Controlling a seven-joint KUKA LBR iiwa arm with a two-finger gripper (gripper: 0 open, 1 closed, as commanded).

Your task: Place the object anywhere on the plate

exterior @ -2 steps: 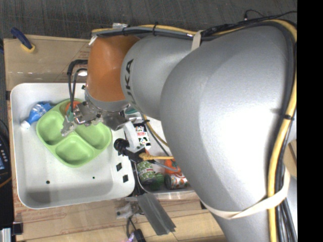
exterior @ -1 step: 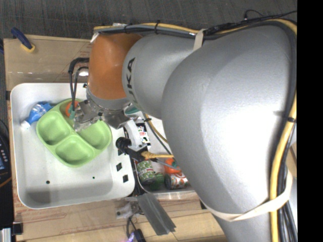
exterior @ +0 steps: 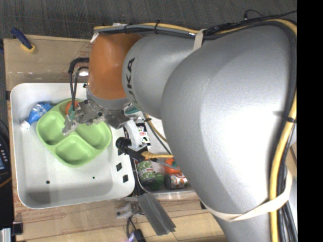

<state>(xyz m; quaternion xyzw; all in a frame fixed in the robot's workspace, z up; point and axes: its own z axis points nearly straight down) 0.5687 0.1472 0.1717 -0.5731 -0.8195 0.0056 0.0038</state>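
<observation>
A green plate [exterior: 75, 140] with three compartments lies in the left white bin [exterior: 60, 190], toward its back. My gripper [exterior: 69, 125] hangs low over the plate's back part, near the ridge between compartments. A small orange and green bit shows right at the gripper, too small to identify. The grey arm with its orange band [exterior: 108, 67] reaches in from the right and hides most of the right bin.
A blue crumpled object [exterior: 38, 111] lies in the left bin, touching the plate's left rim. Under the arm, the right bin holds a green can [exterior: 149, 171], a red-orange item [exterior: 174, 178] and a white packet [exterior: 139, 134]. A blue clamp [exterior: 22, 39] sits on the bench's back left corner.
</observation>
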